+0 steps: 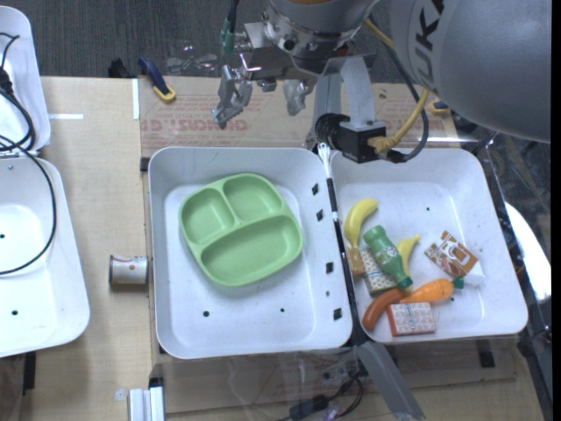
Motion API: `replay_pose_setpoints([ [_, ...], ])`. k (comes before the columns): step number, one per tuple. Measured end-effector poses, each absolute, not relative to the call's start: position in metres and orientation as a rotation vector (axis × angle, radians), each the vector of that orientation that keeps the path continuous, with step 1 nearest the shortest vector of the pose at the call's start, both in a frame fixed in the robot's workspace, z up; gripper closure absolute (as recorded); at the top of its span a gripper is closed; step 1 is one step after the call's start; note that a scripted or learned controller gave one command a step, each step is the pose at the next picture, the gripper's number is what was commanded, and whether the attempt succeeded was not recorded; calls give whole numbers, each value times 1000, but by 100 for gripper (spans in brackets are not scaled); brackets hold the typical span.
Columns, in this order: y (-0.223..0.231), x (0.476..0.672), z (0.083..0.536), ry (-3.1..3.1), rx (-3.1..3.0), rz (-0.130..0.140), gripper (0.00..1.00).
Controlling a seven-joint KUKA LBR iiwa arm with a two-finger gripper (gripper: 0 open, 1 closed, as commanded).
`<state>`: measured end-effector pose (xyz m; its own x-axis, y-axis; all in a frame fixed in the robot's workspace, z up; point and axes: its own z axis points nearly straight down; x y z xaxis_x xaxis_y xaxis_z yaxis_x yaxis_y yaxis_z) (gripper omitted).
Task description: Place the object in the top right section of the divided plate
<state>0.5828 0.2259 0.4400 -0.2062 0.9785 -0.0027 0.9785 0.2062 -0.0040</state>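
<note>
Nearest me, right bin (491,318) holds the clutter: orange carrot (412,296), red box (411,319), green bottle (387,254), banana (357,219), snack packet (450,257). Green divided plate (241,228) sits left of them, all sections bare. Claw (263,95) hangs beyond the plate, spread, pinching nothing. I'd pick one toy cleanly, then release low over the plate's far right section. Arm reads "KUKA"; packet print unreadable.

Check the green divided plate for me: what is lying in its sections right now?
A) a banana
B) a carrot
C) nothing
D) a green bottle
C: all three sections of the green plate in the left bin show bare; the banana, green bottle and carrot lie in the right bin.
</note>
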Motion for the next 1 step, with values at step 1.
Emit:
replay_pose_setpoints([
  [1,226,583,440,-2439,-1979,8,0],
])
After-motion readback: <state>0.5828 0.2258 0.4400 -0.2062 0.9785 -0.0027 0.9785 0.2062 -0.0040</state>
